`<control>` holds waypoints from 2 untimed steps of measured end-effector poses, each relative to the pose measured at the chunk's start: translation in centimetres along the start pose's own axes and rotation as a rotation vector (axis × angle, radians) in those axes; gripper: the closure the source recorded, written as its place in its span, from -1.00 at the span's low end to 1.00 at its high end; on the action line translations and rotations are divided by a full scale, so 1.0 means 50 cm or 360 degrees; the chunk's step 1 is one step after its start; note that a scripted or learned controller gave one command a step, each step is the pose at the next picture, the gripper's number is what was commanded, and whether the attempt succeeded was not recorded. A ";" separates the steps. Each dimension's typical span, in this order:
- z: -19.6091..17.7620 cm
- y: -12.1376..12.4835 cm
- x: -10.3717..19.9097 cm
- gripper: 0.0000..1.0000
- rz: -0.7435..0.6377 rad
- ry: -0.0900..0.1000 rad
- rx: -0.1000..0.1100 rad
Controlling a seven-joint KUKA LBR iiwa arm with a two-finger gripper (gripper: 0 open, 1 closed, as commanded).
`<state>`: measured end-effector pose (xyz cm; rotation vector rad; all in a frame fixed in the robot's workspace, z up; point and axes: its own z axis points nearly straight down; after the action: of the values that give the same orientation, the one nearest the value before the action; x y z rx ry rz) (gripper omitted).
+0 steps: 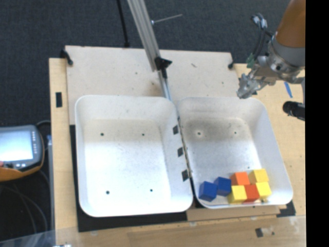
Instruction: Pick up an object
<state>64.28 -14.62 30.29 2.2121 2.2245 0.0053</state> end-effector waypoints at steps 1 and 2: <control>-0.027 -0.104 -0.059 1.00 0.0014 -0.0002 0.0006; 0.176 -0.011 -0.029 1.00 0.0004 -0.0001 0.0017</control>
<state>63.77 -16.09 21.50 2.2202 2.2267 -0.0068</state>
